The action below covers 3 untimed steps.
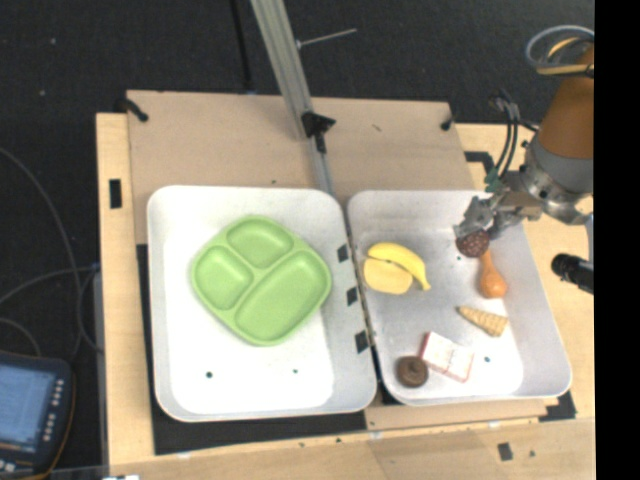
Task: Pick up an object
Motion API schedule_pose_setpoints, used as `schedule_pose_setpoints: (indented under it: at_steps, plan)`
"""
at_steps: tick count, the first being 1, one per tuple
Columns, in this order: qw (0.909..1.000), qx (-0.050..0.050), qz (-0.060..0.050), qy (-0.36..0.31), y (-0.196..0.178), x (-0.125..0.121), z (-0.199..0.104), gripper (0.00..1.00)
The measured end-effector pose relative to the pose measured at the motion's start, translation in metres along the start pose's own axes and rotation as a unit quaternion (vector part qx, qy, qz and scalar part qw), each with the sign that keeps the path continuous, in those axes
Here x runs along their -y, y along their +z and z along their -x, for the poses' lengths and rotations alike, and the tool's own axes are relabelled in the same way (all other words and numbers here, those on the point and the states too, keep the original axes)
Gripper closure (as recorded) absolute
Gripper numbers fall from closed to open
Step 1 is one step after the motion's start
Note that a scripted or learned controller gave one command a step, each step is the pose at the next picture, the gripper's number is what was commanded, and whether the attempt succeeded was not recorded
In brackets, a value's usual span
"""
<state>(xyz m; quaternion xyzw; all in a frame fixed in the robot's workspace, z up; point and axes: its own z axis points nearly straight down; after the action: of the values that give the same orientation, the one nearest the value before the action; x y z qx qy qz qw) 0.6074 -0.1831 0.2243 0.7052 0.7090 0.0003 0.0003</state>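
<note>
My gripper (476,230) hangs over the upper right part of the right bin (440,218), reaching in from the right. A small dark red round object (472,241) sits between its fingertips, and the fingers are closed on it. Just below it lies an orange carrot-like piece (490,280). A banana (402,260) and a yellow fruit piece (387,279) lie at the bin's left side. Further down are a waffle cone (484,319), a white and red box (447,357) and a brown donut (411,371).
The left bin (180,368) holds a green divided plate (262,279). A metal post (290,78) rises behind the bins, slanting up to the left. The bins' shared rims (352,288) run down the middle.
</note>
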Motion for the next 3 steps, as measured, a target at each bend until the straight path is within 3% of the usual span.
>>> schedule_pose_setpoints:
  at_steps: [1, 3]
  plan:
    - [1.0, -0.001, 0.0, -0.001, 0.005, -0.007, -0.058, 1.0]
    - [1.0, -0.001, 0.001, -0.001, -0.021, -0.007, -0.163, 1.0]
